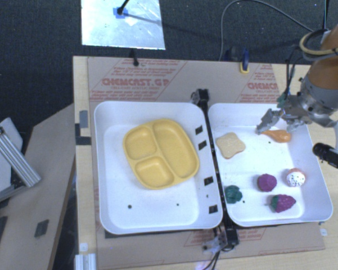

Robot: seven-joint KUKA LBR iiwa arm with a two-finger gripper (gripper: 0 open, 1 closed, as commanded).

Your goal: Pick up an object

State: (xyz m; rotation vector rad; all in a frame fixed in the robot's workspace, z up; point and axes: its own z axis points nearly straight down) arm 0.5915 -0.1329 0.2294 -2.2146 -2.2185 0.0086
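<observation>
Down front in the right bin [325, 207] sit a teal lump [233, 194] and a magenta berry [283, 202]; farther back, the gripper [265, 127] hovers, fingers spread narrowly with nothing between them, and the orange piece [278, 135] lies just right of its tips, long axis roughly left-right.

A yellow divided plate [160, 152] with three compartments lies slightly askew in the left white bin [109, 207], which sits edge to edge with the right white bin [320, 207] on a brown printed board [152, 80] atop the bench. Black clips [205, 145] run along the seam between the bins. Beyond the board, a shiny metal sheet [122, 17] rests on dark carpet [28, 38], a thin cable [253, 4] loops behind, and an aluminium rail [11, 156] angles in at far left
</observation>
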